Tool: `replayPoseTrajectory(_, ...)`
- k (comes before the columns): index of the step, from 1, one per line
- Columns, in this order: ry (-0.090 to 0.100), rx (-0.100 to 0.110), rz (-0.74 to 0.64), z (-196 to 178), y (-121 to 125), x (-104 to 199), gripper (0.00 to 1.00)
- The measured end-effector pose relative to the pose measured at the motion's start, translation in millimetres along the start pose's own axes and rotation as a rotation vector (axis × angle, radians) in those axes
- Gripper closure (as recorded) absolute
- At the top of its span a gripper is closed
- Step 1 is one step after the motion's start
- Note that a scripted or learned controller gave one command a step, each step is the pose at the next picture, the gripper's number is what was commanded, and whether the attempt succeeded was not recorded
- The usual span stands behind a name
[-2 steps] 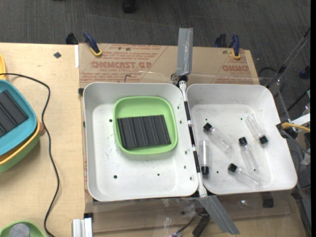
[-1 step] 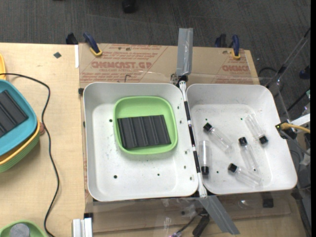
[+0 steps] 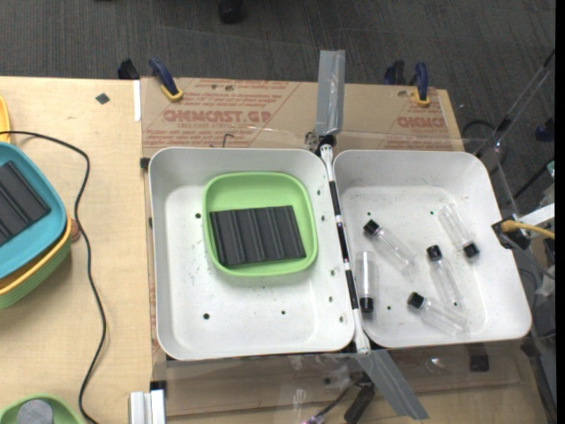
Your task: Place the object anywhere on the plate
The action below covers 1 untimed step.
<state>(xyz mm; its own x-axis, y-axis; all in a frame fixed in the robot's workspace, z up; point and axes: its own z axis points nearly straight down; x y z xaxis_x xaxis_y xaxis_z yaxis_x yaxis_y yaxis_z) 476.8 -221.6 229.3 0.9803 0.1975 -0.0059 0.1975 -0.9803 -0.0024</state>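
Note:
A green square plate (image 3: 256, 186) lies in the left white bin (image 3: 177, 312), toward its back, with a dark ribbed pad (image 3: 259, 235) resting on it. The right white bin (image 3: 494, 184) holds several clear plastic tubes with black caps. One tube (image 3: 387, 244) lies near the bin's middle left. Another tube (image 3: 365, 281) sits along the divider, and a third tube (image 3: 457, 228) is toward the right wall. More lie toward the front right.
Stacked teal and green dishes (image 3: 26, 228) sit at the left edge of the wooden bench, with a black cable (image 3: 93, 263) running past them. Blue clamps (image 3: 165, 79) hold cardboard behind the bins. A yellow-tipped fitting (image 3: 528, 228) pokes in at the right.

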Motion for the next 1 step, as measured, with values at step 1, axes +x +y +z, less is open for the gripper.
replayPoseTrajectory(1,0.0,0.0,-0.001,0.0,0.0,0.0,0.0)
